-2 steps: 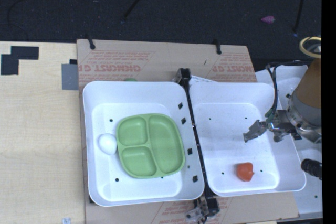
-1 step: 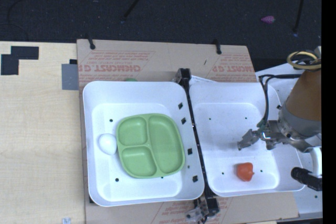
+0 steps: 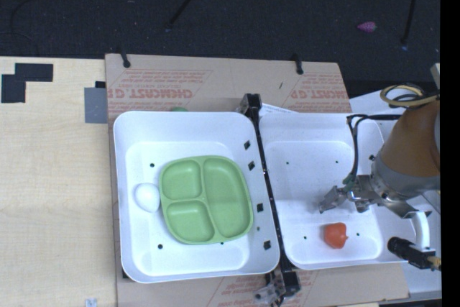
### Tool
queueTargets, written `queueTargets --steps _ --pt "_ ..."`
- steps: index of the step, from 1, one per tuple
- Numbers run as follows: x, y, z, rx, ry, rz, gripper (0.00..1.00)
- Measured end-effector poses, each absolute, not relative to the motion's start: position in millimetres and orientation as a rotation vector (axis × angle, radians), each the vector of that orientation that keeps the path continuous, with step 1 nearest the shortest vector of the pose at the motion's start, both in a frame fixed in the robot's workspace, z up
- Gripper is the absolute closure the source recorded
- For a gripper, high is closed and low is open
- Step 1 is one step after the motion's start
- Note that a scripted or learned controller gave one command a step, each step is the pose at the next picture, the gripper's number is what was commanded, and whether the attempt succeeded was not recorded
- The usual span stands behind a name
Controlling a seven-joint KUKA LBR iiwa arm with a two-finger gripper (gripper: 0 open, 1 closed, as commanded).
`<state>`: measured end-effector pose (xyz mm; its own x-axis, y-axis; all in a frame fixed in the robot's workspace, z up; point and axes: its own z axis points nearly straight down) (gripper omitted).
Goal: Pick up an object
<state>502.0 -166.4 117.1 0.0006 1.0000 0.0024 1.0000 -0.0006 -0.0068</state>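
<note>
1. The jaws [image 3: 332,202] hang low in the right bin [image 3: 309,147]; I cannot tell if they are open.
2. The red object [image 3: 335,234], maybe a tomato, lies just below them, apart.

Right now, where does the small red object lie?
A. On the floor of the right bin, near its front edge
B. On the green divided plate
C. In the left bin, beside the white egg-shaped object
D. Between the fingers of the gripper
A. The red object rests on the floor of the right bin, near its front edge, below the gripper and apart from it.
</note>
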Motion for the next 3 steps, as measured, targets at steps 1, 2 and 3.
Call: queueTargets --steps 1,2,3 --pt "501.8 -165.4 86.3 -2.22 -2.218 0.002 0.0" --pt "502.8 -166.4 98.8 -2.226 -2.214 -0.001 1.0" --pt "510.1 -174.3 148.4 -2.221 -2.223 0.0 1.0"
